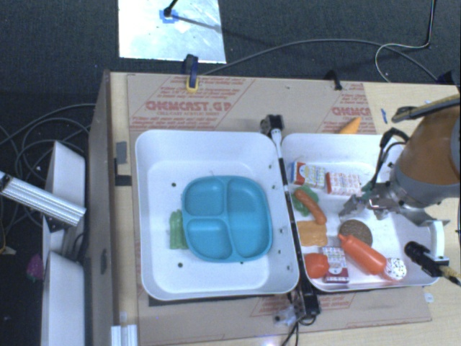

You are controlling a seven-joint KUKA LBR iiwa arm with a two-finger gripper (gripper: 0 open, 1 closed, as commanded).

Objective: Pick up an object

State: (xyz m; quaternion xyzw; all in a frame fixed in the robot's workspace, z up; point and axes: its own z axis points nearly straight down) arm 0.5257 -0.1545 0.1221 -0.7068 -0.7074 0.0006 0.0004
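Note:
My gripper (pixel 354 206) hangs over the middle of the right bin (pixel 425 280), just above a round brown cookie (pixel 356 232) and right of a sausage (pixel 310 204). Nothing shows held in it. Around it lie a white and red carton (pixel 328 179), a green piece (pixel 305 192), a tan bread slice (pixel 312 233), an orange carrot (pixel 363 255), a red tomato (pixel 316 264), a small red and white box (pixel 336 262) and a white spotted ball (pixel 395 268). The grey arm with its orange band (pixel 432 157) reaches in from the right and covers the bin's right part.
The left bin (pixel 155 193) holds a blue divided plate (pixel 227 218) with a green piece (pixel 176 229) at its left side. An orange object (pixel 350 126) lies on the cardboard behind the right bin. Cables run behind the bench.

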